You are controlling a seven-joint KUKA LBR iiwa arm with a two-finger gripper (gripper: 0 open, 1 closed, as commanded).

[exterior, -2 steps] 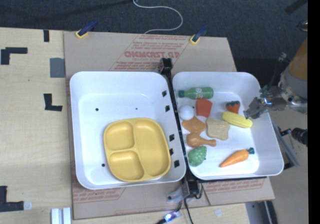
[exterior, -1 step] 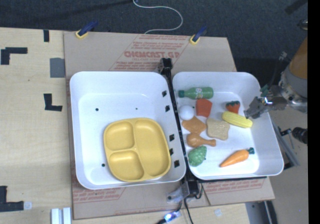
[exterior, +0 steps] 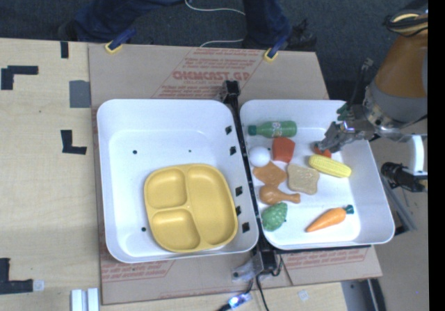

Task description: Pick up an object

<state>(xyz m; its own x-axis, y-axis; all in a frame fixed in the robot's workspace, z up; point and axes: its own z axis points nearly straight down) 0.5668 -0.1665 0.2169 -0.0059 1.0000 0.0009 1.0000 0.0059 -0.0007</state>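
Observation:
My gripper (exterior: 331,141) hangs low over the upper right part of the right bin (exterior: 368,233), coming in from the right. Just below its tip lies a small red item (exterior: 324,154), mostly hidden, and beside that a yellow corn cob (exterior: 329,165). Nothing shows as held. Also in this bin are a green bottle (exterior: 272,129), a red block (exterior: 282,149), a white egg (exterior: 259,157), an orange piece (exterior: 270,174), a bread slice (exterior: 303,179), a drumstick (exterior: 279,196), a green vegetable (exterior: 274,216) and a carrot (exterior: 327,219).
The left bin (exterior: 125,136) holds a yellow divided plate (exterior: 189,206) in its lower half. A black clip (exterior: 230,90) sits where the two bins meet at the top. A person stands beyond the bench's far edge.

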